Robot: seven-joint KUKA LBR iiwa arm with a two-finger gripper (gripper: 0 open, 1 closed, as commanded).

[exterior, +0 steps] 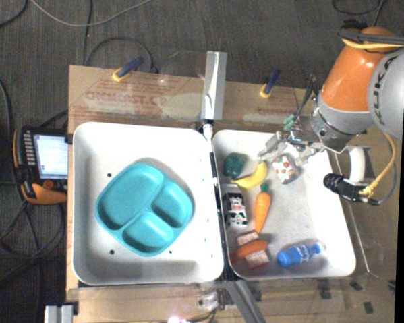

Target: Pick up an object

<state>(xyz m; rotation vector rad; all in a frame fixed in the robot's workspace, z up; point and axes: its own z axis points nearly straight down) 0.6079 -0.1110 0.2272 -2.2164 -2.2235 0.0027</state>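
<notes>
The gripper (288, 150) hangs over the right bin (347, 232) at its 1 o'clock corner, fingers spread, just above a small white toy (285, 168); nothing lifted yet.

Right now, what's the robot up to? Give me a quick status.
Gripper low over right white bin, far end. Small white red-spotted object just beside it, not visibly held. Yellow banana, green round object close alongside.
</notes>
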